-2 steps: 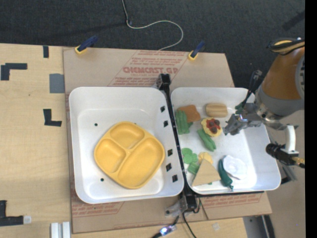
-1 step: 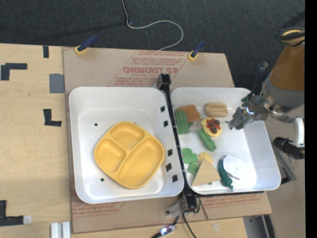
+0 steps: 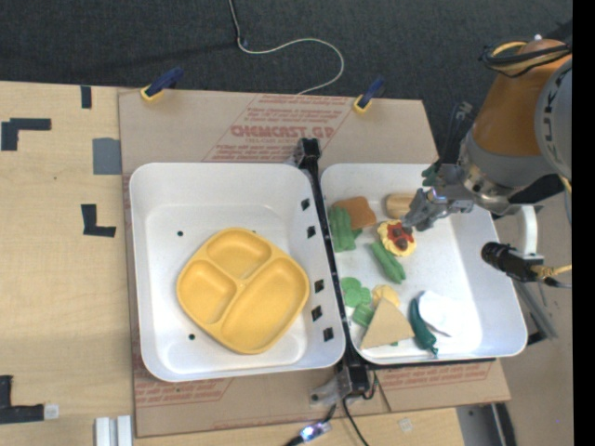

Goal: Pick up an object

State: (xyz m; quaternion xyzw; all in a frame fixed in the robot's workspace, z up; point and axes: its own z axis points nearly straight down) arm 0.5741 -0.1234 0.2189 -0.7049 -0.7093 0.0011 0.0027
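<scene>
Camera view: small yellow-and-red toy food piece point(image 3: 397, 238) just below the gripper point(image 3: 420, 214), likely light, rigid, slick plastic, best pinched across its narrow sides; jaw state cannot be told; green pieces point(image 3: 390, 263) crowd beneath.

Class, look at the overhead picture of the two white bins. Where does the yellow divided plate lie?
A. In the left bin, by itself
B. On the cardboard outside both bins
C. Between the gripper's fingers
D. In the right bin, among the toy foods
A: the yellow divided plate lies flat on the floor of the left bin, while the toy foods are in the right bin, where the gripper hovers.
</scene>
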